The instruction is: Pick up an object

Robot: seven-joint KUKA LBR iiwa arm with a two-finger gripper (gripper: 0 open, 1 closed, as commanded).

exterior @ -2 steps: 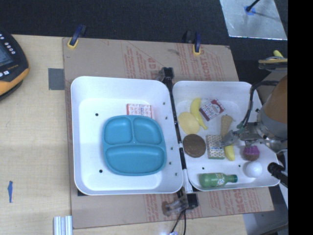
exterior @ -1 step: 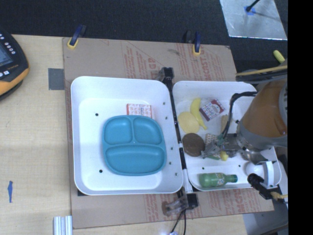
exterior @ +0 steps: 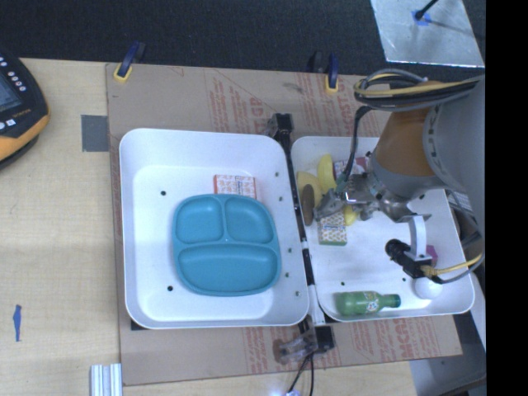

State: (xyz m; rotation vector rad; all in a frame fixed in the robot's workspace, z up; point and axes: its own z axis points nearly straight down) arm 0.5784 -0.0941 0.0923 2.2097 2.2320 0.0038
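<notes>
My gripper (exterior: 341,201) is low in the right bin (exterior: 375,272), over a cluster at the bin's back left. That cluster holds yellow pieces (exterior: 325,172), a brown item (exterior: 308,203) and a small patterned packet (exterior: 333,231) just in front of the gripper. The gripper's body hides what lies directly under it. A green bottle (exterior: 365,303) lies on its side along the right bin's front wall. In the left bin (exterior: 142,246) sits a blue divided plate (exterior: 225,244), with a small red-and-white box (exterior: 235,185) behind it.
The grey arm with its orange band (exterior: 406,145) covers the right bin's back right part. Between the two bins runs a wall (exterior: 298,238). A yellow and black handset (exterior: 16,106) lies on the bench at far left.
</notes>
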